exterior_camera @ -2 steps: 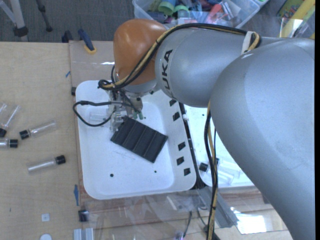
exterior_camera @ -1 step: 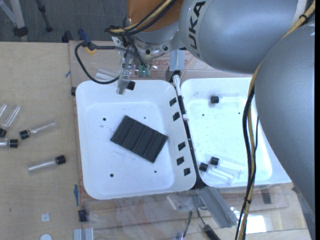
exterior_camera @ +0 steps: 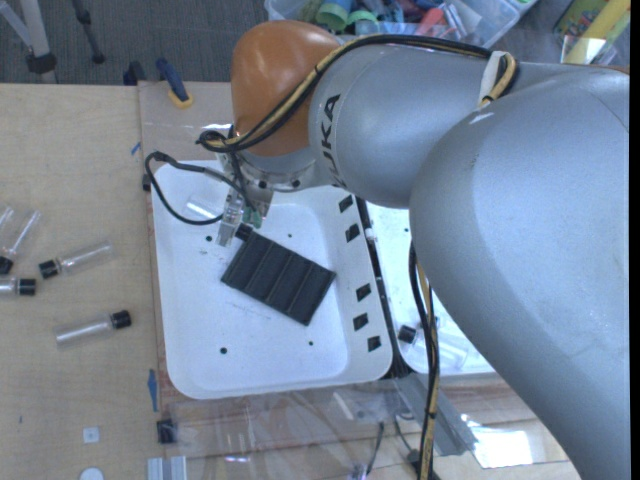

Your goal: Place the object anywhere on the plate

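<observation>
Hovering over the flat black ribbed rectangular plate, gripper w/ finger state unclear; arm hides any object, so release could miss.

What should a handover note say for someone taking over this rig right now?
Gripper: low over the upper left part of the left bin, just above the upper corner of the dark ribbed plate. The arm's wrist hides most of it, so open or shut cannot be told, and no held object can be confirmed.
Plate: lies flat and tilted diagonally in the middle of the left bin.
Object: a small clear item lies on the bin floor left of the gripper; it may be the one to place.
Done: nothing rests on the plate.
Left: secure the object and set it on the plate.
</observation>
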`<state>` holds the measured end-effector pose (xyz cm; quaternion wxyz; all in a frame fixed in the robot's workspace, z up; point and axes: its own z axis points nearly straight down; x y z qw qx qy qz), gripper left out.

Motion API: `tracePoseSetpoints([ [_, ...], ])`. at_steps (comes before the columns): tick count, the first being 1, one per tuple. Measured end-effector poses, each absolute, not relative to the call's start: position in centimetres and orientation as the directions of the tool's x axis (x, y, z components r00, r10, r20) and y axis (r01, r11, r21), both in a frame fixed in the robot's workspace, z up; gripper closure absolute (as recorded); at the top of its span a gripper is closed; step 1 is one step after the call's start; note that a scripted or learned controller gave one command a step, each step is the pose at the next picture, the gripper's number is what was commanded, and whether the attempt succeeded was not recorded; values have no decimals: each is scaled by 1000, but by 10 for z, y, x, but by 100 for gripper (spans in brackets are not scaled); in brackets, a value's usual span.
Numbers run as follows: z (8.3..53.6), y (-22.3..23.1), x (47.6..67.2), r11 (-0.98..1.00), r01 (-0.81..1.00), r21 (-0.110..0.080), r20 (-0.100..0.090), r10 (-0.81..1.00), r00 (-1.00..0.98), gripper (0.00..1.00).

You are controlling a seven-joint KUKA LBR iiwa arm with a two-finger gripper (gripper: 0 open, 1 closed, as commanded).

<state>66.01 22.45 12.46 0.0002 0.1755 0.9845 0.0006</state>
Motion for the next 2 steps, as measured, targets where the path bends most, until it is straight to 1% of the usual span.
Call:
tracePoseSetpoints([
  [1,228,226,653,998,55,4,-7,55,-998,100],
  [2,245,226,661,860,-510,1,-10,-510,-860,100],
])
